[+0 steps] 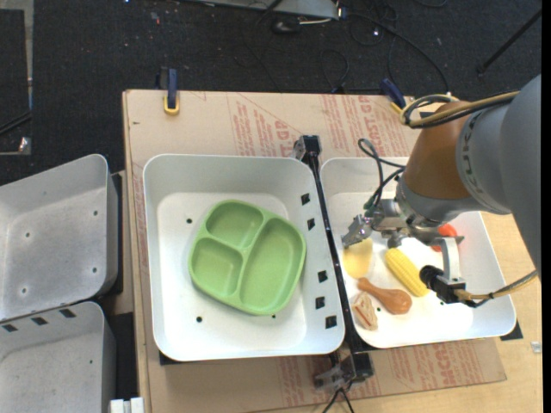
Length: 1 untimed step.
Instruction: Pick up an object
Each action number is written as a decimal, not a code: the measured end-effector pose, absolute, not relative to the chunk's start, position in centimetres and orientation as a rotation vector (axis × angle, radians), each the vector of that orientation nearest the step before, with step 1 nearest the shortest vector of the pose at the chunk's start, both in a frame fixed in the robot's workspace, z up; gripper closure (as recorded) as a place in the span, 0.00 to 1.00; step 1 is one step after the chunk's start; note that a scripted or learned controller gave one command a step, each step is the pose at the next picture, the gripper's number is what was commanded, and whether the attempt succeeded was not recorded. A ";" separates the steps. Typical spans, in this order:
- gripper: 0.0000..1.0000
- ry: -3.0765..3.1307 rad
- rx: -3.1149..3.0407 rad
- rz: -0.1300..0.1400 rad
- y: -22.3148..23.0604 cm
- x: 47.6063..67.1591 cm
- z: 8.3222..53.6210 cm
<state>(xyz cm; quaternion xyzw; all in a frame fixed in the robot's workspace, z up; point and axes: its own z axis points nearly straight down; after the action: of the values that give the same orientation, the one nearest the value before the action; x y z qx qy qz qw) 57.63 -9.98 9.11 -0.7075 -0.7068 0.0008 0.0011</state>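
— Right bin, what's inside?
— One yellow corn cob, one brown drumstick, one pale yellow piece beneath the gripper; grip unclear.
— Left bin?
— One green divided plate.

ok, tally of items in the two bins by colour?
Green: 1, divided plate
Yellow: 2, corn cob, pale yellow piece
Brown: 1, drumstick
Tan, striped: 1, shell-like piece
Orange-red: 1, partly hidden item
Total: 6
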 end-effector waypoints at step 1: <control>1.00 -2.219 -2.225 0.000 -10.0 57.7 10.2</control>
<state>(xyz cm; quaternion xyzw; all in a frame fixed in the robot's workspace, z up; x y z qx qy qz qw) 57.71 -10.00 10.25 -0.7080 -0.7062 -0.0001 -0.0003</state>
